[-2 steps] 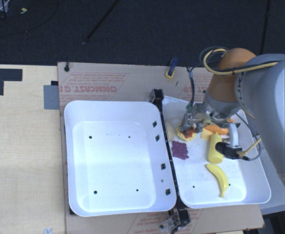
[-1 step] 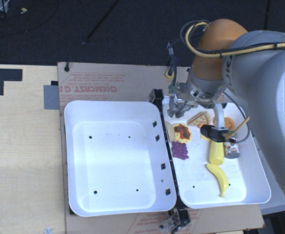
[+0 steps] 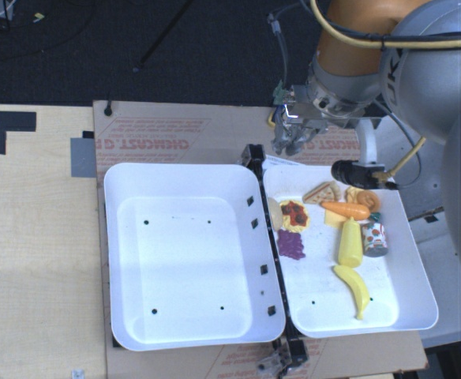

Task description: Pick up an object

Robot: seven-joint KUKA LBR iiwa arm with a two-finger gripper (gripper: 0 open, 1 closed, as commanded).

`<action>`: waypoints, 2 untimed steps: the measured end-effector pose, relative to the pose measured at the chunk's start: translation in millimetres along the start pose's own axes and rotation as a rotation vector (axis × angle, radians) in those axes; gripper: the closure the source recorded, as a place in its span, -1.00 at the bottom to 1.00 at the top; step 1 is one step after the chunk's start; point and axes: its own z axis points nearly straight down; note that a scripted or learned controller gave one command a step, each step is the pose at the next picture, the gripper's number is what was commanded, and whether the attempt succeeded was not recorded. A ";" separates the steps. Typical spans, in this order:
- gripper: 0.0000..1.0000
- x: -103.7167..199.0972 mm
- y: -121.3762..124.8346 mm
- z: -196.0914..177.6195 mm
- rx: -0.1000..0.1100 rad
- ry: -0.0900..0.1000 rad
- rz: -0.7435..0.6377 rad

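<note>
Hovering beyond the right bin's (image 3: 420, 290) far rim, the hand (image 3: 292, 142) hangs over the cardboard-covered counter (image 3: 183, 136); whether it is apart or together cannot be told. Open floor fills the right bin's near half. Toy food clusters at its far end: a yellow banana (image 3: 355, 289), carrot (image 3: 345, 209), purple grapes (image 3: 291, 245), a can (image 3: 375, 239). All lie well below the hand, toward the camera. The left bin (image 3: 120, 212) adjoins.

I see two bins side by side on the worktop (image 3: 33, 235): the left bin (image 3: 128, 212), and the right bin (image 3: 408, 290) holding a banana (image 3: 355, 289) nearest, a bottle (image 3: 350, 243) beyond it, a can (image 3: 375, 238) just right, grapes (image 3: 290, 245) left, a carrot (image 3: 346, 209) farther
</note>
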 end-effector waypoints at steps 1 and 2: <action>1.00 -92.0 -5.5 -0.2 0.014 -0.006 0.013; 1.00 -36.5 -6.8 -107.0 0.003 -0.001 -0.001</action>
